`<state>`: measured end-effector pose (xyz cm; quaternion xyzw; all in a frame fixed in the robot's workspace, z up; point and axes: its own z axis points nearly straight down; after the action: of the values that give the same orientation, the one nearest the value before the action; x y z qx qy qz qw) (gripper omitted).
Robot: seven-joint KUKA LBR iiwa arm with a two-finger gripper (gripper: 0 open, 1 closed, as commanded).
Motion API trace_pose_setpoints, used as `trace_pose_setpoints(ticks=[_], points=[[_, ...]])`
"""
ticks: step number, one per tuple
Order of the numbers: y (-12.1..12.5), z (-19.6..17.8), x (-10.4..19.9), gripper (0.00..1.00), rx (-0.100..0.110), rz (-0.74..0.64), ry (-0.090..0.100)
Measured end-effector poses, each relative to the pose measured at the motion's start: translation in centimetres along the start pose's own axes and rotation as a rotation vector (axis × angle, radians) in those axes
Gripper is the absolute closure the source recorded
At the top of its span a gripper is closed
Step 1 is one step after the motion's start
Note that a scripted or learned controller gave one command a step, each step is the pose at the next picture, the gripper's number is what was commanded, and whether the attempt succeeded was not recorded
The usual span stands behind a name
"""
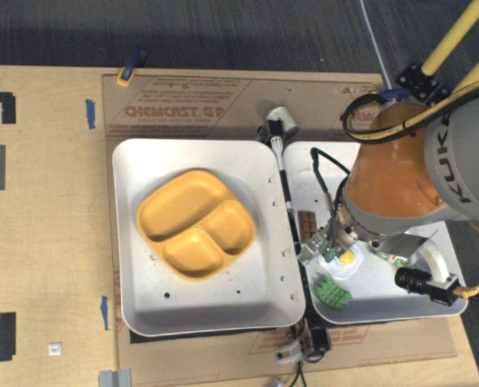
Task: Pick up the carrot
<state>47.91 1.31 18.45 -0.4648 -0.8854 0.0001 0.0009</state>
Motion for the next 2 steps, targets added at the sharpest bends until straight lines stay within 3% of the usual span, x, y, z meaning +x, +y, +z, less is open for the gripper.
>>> trace_pose_setpoints(ticks=[1,2], points=[[-1.82,-0.01,-2.68,1.00,-0.002,0.098,-0.002],[-2.49,0.01,-3.65,1.00,-0.002,0.417,-0.002]])
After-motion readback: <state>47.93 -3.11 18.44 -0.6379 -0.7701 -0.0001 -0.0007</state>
